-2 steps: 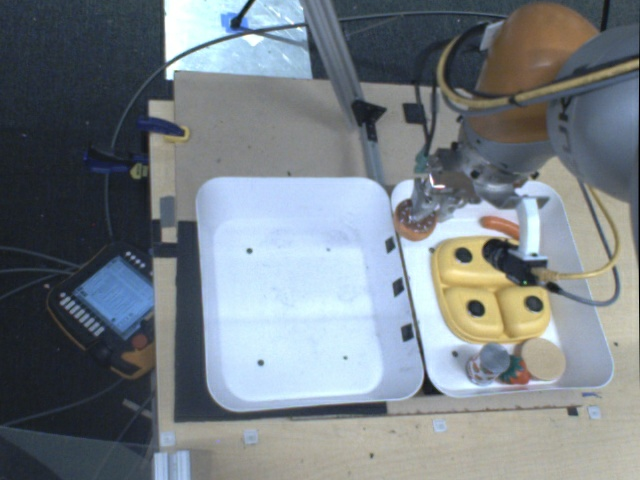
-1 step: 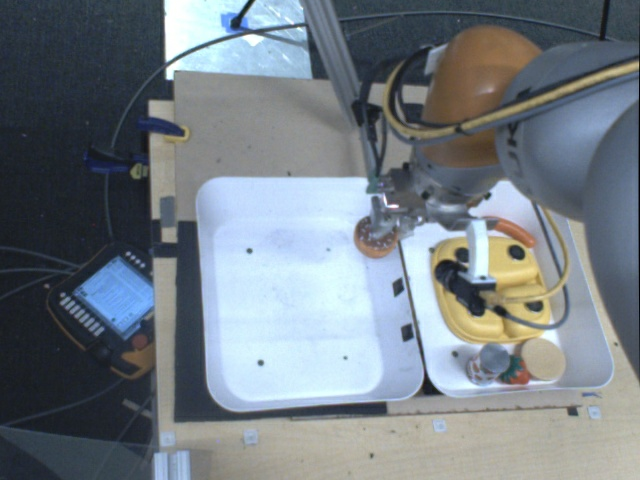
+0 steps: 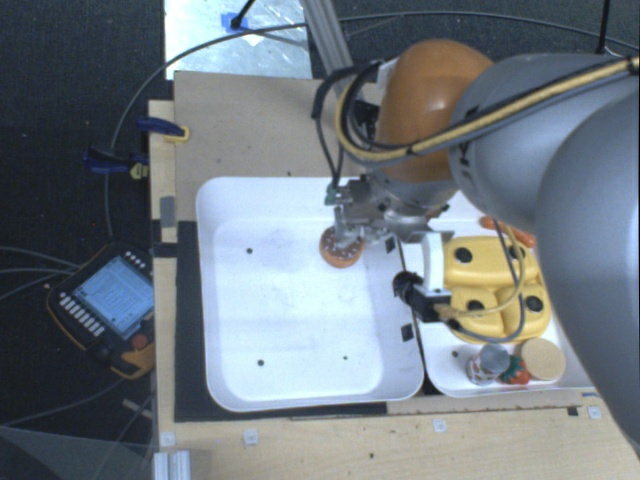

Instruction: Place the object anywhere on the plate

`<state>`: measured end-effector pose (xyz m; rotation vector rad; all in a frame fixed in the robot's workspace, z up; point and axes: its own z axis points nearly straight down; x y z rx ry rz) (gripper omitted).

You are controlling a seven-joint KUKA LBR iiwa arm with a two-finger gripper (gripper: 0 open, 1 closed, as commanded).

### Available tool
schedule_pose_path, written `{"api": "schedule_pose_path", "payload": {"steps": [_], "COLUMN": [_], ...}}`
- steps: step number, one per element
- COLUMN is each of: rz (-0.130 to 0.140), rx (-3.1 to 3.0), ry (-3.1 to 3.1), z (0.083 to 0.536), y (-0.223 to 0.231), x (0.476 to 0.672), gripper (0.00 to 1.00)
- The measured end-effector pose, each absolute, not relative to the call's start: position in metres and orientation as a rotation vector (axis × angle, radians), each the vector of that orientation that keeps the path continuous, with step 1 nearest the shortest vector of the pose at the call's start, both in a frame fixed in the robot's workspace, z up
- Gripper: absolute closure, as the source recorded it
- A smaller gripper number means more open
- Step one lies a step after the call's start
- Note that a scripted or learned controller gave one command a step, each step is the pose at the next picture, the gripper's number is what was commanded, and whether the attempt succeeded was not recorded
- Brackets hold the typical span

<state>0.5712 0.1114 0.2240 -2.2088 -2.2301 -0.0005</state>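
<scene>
Gripper over the left bin's far right corner

Left bin (image 3: 290, 358) lies bare toward 7 o'clock; the gripper (image 3: 345, 236) sits atop a small brown round object (image 3: 341, 251). Its grip is unreadable.

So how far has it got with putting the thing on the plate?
The gripper hangs over the left bin, right above a small round brown object near that bin's far right corner. Whether it actually grips that object, I cannot tell. The yellow piece, a tan disc and other small items lie in the right bin. I cannot pick out a plate, so the placing looks undone.
</scene>
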Motion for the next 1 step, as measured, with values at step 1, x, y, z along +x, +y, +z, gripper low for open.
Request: {"api": "schedule_pose_path", "payload": {"steps": [1], "rz": [-0.001], "rx": [-2.217], "ry": [-2.225], "z": [0.2249], "y": [0.1081], "x": [0.572], "gripper": [0.0]}}
